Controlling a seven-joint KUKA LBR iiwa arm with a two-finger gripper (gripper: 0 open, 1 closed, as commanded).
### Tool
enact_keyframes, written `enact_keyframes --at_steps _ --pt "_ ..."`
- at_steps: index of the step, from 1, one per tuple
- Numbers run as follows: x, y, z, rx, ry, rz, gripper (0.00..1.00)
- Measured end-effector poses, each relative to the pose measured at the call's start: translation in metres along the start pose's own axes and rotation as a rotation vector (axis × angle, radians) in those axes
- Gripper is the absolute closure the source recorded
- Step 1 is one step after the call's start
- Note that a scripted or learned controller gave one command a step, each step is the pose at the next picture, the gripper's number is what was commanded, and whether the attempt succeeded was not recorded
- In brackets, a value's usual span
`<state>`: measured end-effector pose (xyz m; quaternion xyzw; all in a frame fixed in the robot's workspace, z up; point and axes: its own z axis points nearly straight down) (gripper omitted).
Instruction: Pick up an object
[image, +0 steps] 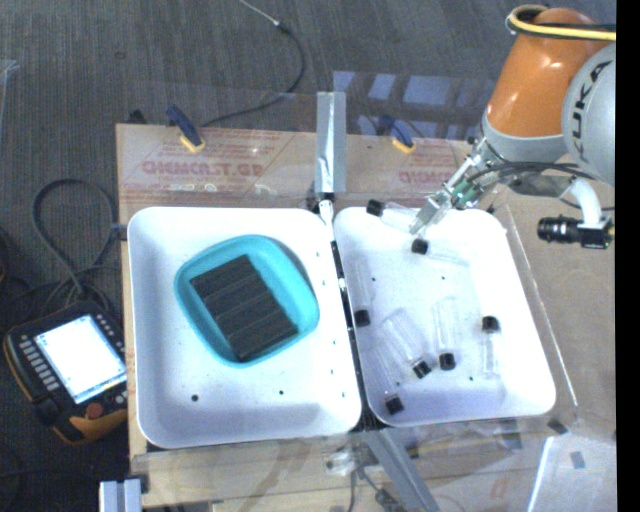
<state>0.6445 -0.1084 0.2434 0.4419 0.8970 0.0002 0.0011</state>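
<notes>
You see the gripper (432, 215) raised over the right bin (520, 300), fingers pinching a clear black-capped vial (428, 228). Pick looks done; other vials (420, 345) lie below.

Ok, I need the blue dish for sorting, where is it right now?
In the camera view the blue dish sits in the left bin, holding a dark ridged block.
</notes>
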Motion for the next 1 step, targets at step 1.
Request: enact_keyframes --at_steps 1 --pt "0.0378 0.0388 0.0163 0.003 0.003 0.23 1.0"
